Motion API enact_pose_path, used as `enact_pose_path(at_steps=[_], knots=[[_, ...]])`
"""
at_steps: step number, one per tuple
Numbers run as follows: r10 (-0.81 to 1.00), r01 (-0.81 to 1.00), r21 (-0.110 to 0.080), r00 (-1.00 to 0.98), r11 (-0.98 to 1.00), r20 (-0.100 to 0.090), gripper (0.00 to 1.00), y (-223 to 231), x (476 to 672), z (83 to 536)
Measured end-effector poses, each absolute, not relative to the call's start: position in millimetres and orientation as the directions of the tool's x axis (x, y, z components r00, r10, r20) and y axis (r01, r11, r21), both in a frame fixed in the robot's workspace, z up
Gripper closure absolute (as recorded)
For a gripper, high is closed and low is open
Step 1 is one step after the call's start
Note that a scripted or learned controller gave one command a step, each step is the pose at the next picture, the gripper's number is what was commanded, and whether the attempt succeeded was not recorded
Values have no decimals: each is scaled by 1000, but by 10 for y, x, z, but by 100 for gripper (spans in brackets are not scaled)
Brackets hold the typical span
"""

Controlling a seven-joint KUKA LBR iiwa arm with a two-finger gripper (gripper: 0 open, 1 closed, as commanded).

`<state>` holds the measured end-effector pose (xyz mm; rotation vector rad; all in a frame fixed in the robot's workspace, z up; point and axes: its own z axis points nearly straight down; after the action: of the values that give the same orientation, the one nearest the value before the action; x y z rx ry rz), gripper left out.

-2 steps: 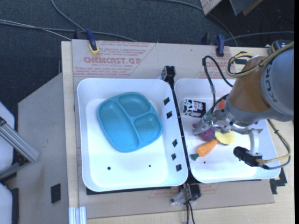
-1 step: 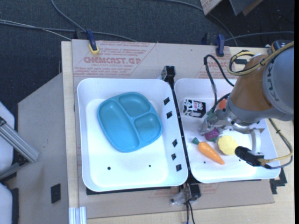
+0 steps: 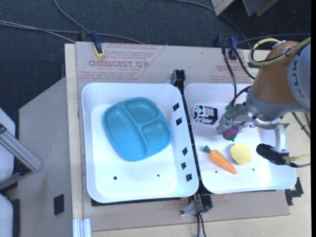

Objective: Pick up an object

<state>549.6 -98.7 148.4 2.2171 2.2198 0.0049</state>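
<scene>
**Arm over the right bin, purple item at its gripper**

The bench (image 3: pixel 123 65) is a pale board with red print along its far side, and it carries two shallow white bins side by side. The left bin (image 3: pixel 98 181) holds a blue plate (image 3: pixel 137 128) with three compartments, lying flat and turned a little askew, toward the far side of the bin; the near part of that bin floor is bare white.

The arm (image 3: pixel 284 83) comes in from the right, its orange band and grey wrist hanging over the far right part of the right bin (image 3: pixel 256 181). The gripper (image 3: pixel 232 122) points down and to the left, low over the bin floor. A small purple item (image 3: pixel 229 132) sits right at its tips. Whether the fingers are wide, narrow or closed on that item cannot be told from this angle, since the metal parts blur together there.

Near the front of the right bin lies a carrot (image 3: pixel 222 161) with a green stub, slanting toward the front right. A yellow lemon (image 3: pixel 241 153) sits just beside it on the right, close to touching. A small black-and-white card (image 3: pixel 205 113) lies flat at the far left of this bin, near the gripper but apart from it.
</scene>
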Motion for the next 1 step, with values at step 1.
enact_pose_path(at_steps=[1], knots=[[1000,1000,6,-1,1,0,100,-934,5436,2075]])
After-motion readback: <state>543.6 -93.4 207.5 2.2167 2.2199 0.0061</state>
